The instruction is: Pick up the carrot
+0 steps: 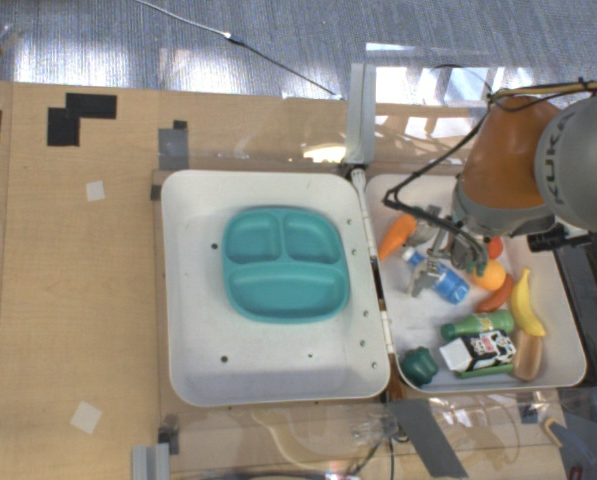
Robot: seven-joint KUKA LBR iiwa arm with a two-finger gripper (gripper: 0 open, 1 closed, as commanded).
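Your gripper (pixel 430 268) hangs over the right bin (pixel 568 368), fingers parted and empty, the carrot (pixel 398 234) unlifted on the floor at its eleven o'clock; the grasp remains.

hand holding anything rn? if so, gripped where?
Cannot be told. The hand hangs low in the right bin, next to the carrot and over a blue object, but nothing is visibly clamped in it.
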